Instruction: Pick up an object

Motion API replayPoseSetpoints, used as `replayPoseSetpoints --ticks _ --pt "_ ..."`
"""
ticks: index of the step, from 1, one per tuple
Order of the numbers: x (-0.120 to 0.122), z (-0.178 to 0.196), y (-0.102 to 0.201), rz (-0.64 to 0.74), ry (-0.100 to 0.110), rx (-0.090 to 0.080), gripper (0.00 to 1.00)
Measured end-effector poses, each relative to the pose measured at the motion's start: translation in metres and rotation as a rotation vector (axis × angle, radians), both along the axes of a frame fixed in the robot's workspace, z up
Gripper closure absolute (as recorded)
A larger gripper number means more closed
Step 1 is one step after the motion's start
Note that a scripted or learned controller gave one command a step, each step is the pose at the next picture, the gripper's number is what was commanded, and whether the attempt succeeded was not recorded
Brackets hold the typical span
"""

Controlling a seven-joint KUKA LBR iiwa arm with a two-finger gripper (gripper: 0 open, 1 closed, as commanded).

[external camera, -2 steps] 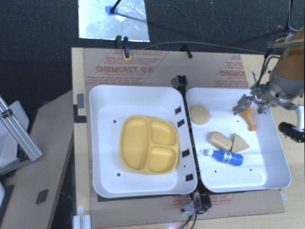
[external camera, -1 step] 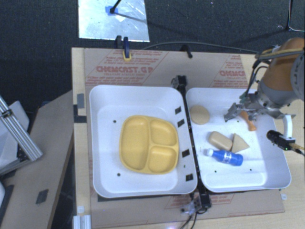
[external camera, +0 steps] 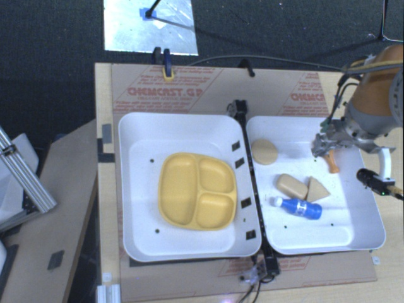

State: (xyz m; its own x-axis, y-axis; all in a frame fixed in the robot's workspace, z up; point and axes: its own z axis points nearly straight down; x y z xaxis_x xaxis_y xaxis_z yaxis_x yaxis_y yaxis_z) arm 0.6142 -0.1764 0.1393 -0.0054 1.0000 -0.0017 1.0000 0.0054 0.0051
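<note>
A tabletop [external camera: 107, 169] of pale wood carried a brown cardboard sheet [external camera: 189, 87] with red lettering, and on that sheet two shallow white bins sat side by side, touching along a dark centre seam.

The left bin [external camera: 136, 169] held a yellow divided plate [external camera: 197, 190] with three compartments, lying flat near the bin's middle.

The right bin [external camera: 360, 232] held several small things. A round tan disc [external camera: 264, 151] lay near the upper left corner of that bin. Below it, a tan rectangular block [external camera: 291, 185] lay just beside a tan wedge-shaped piece [external camera: 317, 189], the two close enough that contact could not be ruled out. A small blue bottle [external camera: 300, 207] with a white cap lay on its side just below the block and wedge. An orange, carrot-like piece [external camera: 331, 162] lay near the upper right part of the bin.

The grey arm with its orange band [external camera: 379, 87] reached in from the right, above the right bin's far corner. The gripper [external camera: 326, 145] hung over the upper right part of that bin, directly over the orange piece's top end. Whether its tips were spread or pressed together could not be told from this angle, nor whether it touched the orange piece. The block, wedge and bottle lay lower and to the left of the gripper, apart from it, and the disc lay to its left.

A blue and yellow clamp [external camera: 166, 64] gripped the cardboard's far edge, and a shiny metal plate [external camera: 149, 17] lay on the dark floor beyond.
</note>
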Motion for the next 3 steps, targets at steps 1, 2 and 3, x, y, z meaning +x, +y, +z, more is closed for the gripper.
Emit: replayPoseSetpoints --ticks 1,2,3 --pt "0.004 0.044 -0.001 -0.002 0.000 0.000 1.00" --pt "0.001 0.108 -0.001 -0.001 -0.004 -0.001 1.00" --pt "0.002 0.118 -0.001 -0.001 0.001 0.001 1.00"
